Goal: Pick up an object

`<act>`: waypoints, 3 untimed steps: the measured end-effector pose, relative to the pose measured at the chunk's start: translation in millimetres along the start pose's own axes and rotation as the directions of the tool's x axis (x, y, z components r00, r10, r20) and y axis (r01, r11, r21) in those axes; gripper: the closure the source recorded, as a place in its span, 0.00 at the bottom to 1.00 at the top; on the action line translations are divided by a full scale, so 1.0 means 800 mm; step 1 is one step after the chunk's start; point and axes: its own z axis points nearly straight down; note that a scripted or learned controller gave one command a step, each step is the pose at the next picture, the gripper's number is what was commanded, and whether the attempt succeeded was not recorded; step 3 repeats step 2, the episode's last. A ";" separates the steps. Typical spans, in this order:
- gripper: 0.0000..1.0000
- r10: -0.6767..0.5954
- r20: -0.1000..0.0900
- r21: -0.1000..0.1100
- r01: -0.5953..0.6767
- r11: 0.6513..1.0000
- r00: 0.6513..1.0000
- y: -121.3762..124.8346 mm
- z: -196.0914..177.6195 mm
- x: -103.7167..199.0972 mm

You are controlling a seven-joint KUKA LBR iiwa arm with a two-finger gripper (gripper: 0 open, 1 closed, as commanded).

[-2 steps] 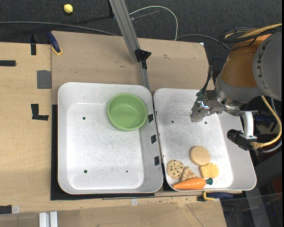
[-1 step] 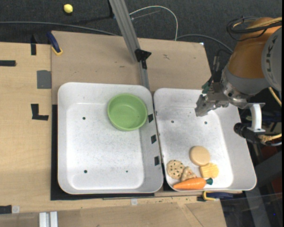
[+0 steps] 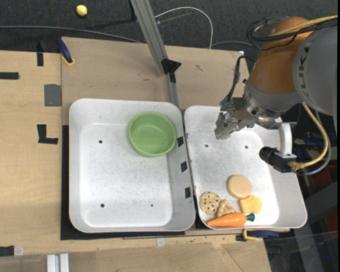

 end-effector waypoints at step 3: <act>1.00 0.001 0.001 0.003 -0.001 1.000 1.000 -0.016 0.004 0.134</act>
